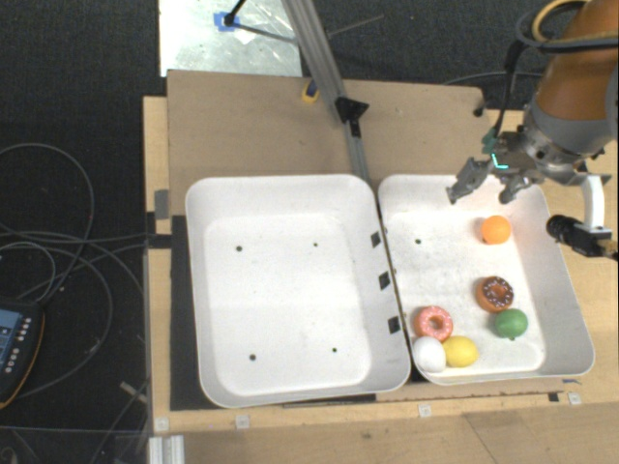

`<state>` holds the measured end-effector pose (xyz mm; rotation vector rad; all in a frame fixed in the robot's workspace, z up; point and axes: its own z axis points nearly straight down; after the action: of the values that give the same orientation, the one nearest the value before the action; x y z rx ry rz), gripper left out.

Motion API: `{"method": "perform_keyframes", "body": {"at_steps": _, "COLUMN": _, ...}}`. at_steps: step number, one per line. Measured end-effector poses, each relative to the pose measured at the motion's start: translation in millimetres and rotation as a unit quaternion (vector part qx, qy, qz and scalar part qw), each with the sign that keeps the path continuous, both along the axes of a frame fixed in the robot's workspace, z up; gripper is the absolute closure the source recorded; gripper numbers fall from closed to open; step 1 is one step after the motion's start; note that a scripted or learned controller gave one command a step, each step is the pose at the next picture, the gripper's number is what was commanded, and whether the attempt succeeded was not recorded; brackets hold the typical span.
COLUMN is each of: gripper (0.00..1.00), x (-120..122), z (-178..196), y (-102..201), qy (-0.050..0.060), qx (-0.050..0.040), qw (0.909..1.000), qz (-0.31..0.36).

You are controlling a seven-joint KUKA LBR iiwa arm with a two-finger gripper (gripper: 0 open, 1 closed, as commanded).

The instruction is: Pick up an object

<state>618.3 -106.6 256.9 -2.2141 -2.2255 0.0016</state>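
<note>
The right bin holds several small objects. An orange ball lies near its back right side. A chocolate donut and a green ball sit further forward, with a pink donut, a yellow lemon and a white egg at the front. My gripper hangs open above the bin's back edge, up and to the left of the orange ball, with nothing between its fingers.
The left bin stands beside the right one, joined by black clips. A grey pole slants across the back of the bench. Cables lie on the floor at left.
</note>
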Motion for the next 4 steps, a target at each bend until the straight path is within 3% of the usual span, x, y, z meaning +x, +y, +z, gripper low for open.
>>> {"method": "perform_keyframes", "body": {"at_steps": 1, "gripper": 0.00, "x": 1, "z": 2, "y": 0, "qy": -0.002, "qx": -0.0003, "qw": 1.0000, "qz": 0.000}}
{"method": "perform_keyframes", "body": {"at_steps": 4, "gripper": 0.00, "x": -2, "z": -146, "y": 3, "qy": 0.000, "qx": -0.0003, "qw": 1.0000, "qz": -0.002}}
